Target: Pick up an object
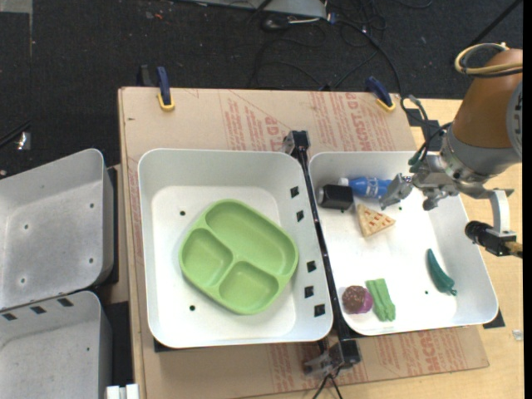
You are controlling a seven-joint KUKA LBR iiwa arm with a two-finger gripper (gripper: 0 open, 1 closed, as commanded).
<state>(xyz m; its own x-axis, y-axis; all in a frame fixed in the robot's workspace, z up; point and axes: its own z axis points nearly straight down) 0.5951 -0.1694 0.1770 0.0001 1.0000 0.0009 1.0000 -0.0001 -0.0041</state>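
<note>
Camera view: fixed overhead, slanted, looking down on both bins.
Bench: flat brown cardboard-faced board (224,119) printed with red lettering, held at its far edge by two blue-and-yellow clamps (165,87).
Left bin: shallow white plastic bin (162,173) with rounded corners, on the left half of the board.
Right bin: matching shallow white bin (474,302), touching the left bin along a black divider strip.
Arm: grey robot arm with an orange band (490,98), reaching in from the right over the far right corner of the right bin.
Plate: light green three-compartment plastic plate (238,256), lying flat near the middle of the left bin, turned at an angle to the bin walls.
Gripper: grey two-finger gripper (407,183), low over the far part of the right bin, just beside the bottle; whether its fingers are spread or closed cannot be told from here, and nothing is seen between them.
Bottle: small blue bottle with a white band (366,186), lying on its side near the far wall of the right bin.
Black block: small black rectangular object (336,196), just left of the bottle.
Pizza slice: tan toy pizza wedge (375,220), just below the bottle.
Green bar: light green ridged stick (381,298), near the front wall.
Teal piece: dark teal curved object (440,272), toward the right wall.
Ball: small dark maroon round object (358,298), touching the green bar's left side.
</note>
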